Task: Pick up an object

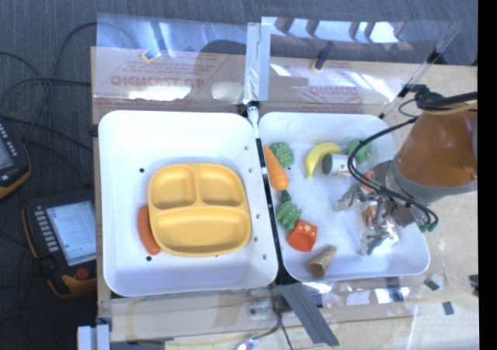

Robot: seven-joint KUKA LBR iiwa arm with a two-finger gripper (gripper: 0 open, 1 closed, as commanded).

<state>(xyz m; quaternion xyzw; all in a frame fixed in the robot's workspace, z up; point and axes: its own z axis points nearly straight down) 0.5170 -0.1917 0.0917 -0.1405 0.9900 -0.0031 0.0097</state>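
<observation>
**Hand low in the right bin**

The hand (pixel 371 220) hung low in the right bin (pixel 404 263), fingers apparently spread with nothing between them. The banana (pixel 318 157), carrot (pixel 275 171) and red pepper (pixel 301 236) lay apart from it.

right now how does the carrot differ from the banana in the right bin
The carrot is orange and tapered, lying against the right bin's left wall by the divider; the banana is yellow and curved, lying nearer the bin's middle. The carrot runs roughly along the wall, while the banana arches across the bin. The carrot touches a green leafy piece; the banana sits next to a small dark cylinder. Both are toy foods lying flat in the same bin.
</observation>
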